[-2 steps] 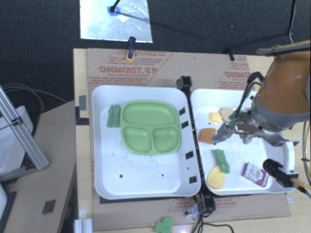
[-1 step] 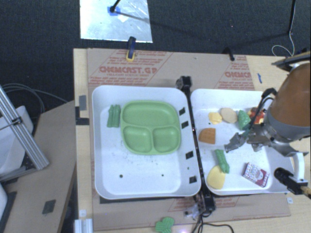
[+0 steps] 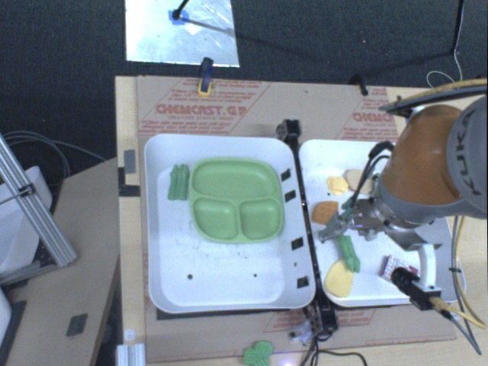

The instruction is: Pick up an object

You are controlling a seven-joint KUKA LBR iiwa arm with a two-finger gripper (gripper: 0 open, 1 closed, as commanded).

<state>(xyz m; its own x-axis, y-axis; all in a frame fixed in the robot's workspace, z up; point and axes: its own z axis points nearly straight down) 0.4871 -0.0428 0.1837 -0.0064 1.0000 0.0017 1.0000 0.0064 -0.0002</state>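
Landmark is my gripper (image 3: 335,229), low over the right bin (image 3: 358,302), close to that bin's view-left wall. Can't tell if it's spread or closed; the wrist hides too much.

Nearest the camera, well in front of my gripper and outside both bins, a small green leafy thing (image 3: 259,351) lies on the bench. In the right bin, in front of my gripper, a yellow lump (image 3: 339,279) sits near the front rim. A pink-and-white packet (image 3: 396,267) lies in front of my gripper and off to view-right. A green stick (image 3: 349,254) lies tilted just in front of my gripper, with its far end right at it. Touching or not, can't tell; nothing is visibly pinched.

Just beyond my gripper is an orange-brown piece (image 3: 325,210). Further back are a yellow piece (image 3: 338,184) and a pale piece (image 3: 353,178), side by side.

To view-left of my gripper is the left bin (image 3: 229,273), with a green divided plate (image 3: 235,200) in it. A green bundle (image 3: 178,182) lies beside the plate, on the side away from my gripper.

Far beyond my gripper and to view-left there's a yellow clamp (image 3: 205,78) at the bench's far edge, then a silver sheet (image 3: 181,21).
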